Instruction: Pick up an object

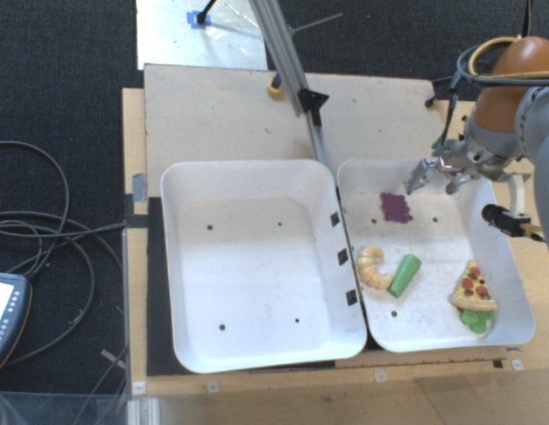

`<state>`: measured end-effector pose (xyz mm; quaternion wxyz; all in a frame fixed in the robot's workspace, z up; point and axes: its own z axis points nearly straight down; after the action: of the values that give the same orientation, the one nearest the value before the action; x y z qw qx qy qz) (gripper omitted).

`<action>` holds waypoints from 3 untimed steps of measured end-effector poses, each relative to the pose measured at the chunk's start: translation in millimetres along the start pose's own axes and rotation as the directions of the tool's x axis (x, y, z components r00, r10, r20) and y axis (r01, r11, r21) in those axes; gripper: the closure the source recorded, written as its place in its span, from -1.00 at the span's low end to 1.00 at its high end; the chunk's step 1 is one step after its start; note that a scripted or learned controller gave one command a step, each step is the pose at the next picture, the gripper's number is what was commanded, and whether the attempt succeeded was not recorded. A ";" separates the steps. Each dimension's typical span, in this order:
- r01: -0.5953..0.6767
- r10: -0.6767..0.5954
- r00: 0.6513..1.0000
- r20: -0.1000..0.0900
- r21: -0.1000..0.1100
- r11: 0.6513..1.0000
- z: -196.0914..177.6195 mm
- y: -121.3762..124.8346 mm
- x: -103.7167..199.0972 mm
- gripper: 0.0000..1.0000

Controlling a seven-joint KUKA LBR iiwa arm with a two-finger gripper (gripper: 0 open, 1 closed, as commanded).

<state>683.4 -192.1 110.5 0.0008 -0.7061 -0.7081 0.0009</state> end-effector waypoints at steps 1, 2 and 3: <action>0.003 -0.003 1.000 0.001 -0.003 1.000 19.9 0.8 0.5 -1.00; 0.006 -0.006 1.000 0.003 -0.008 1.000 6.7 2.4 0.1 1.00; 0.002 -0.002 1.000 0.003 -0.012 1.000 -59.6 2.8 0.4 1.00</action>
<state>686.4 -191.6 170.1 -0.0044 -0.7054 -0.7088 -0.0025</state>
